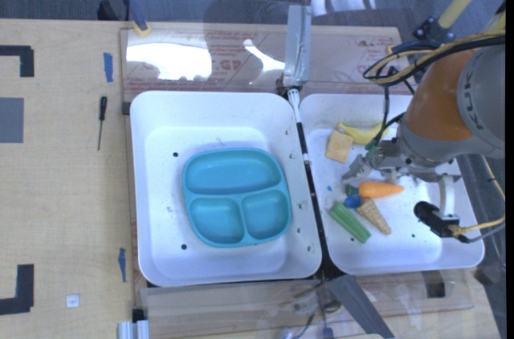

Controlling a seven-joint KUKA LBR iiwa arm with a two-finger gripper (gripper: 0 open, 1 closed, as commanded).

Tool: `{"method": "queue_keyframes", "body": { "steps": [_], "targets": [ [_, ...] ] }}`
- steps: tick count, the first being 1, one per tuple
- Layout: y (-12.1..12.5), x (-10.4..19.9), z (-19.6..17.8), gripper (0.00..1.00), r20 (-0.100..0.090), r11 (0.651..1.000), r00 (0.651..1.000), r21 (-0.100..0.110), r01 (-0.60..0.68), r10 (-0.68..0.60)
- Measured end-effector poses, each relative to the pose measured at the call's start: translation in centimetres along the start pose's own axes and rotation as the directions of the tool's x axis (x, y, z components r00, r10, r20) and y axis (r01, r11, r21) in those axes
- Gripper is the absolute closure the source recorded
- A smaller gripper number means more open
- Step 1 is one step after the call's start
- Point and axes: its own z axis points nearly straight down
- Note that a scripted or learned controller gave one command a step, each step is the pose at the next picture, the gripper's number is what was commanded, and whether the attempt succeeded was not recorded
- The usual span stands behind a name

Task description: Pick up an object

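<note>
My gripper (359, 171) is low in the right bin (418, 253), reaching in from the right. It hangs just above an orange carrot (380, 189) and to the right of a yellow cheese wedge (339, 146). A yellow banana (358, 133) lies behind the gripper. In front of it are a small blue piece (352, 202), a tan ice-cream cone (374, 217) and a green stick (348, 222). I see nothing held by the gripper.
The left bin (152, 169) holds a light blue plate (236, 195) with three compartments. A metal divider post (297, 48) stands behind the two bins. A screwdriver (101, 120) lies on the wooden bench to the left.
</note>
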Motion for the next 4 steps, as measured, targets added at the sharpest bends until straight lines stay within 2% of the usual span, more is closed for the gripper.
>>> {"method": "queue_keyframes", "body": {
  "steps": [1,2,3,4],
  "targets": [
    [-7.3,-3.6,-0.1,0.00,0.002,0.998,0.998,0.001,0.070,-0.070],
    [4.6,-4.3,0.1,0.00,-0.002,0.987,0.987,0.001,-0.158,0.158],
    [9.4,-6.3,-0.2,0.00,-0.032,0.985,0.984,0.028,-0.172,0.172],
    [3.6,-5.0,0.1,0.00,-0.001,0.985,0.985,0.002,-0.174,0.174]
  ]
}}
